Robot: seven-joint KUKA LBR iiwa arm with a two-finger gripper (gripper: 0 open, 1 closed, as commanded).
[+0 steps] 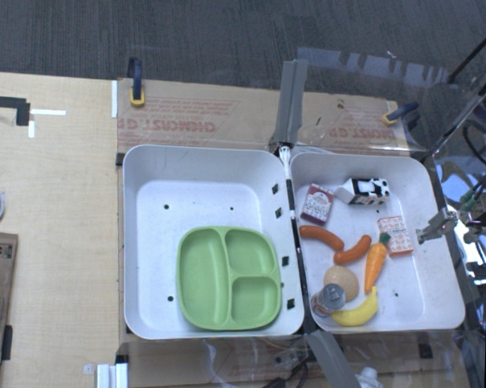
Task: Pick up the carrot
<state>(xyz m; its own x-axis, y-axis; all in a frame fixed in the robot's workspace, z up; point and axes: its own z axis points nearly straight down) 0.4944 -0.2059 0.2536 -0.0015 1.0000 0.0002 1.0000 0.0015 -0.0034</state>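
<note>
The carrot (374, 266) lies in the right bin (431, 306), a little right of its middle. It is orange with a small green top, which points toward the back; its tip points toward the front. It touches a curved orange sausage (353, 250) on its left, and a yellow banana (357, 311) lies just in front of its tip. Nothing covers it.
Also in the right bin are a second sausage (321, 235), a tan egg-like ball (341, 279), a small grey-lidded jar (329, 297), a red packet (317, 204), a black-and-white carton (368, 191) and a small card (396, 234). The left bin (145, 225) holds a green divided plate (230, 277).
</note>
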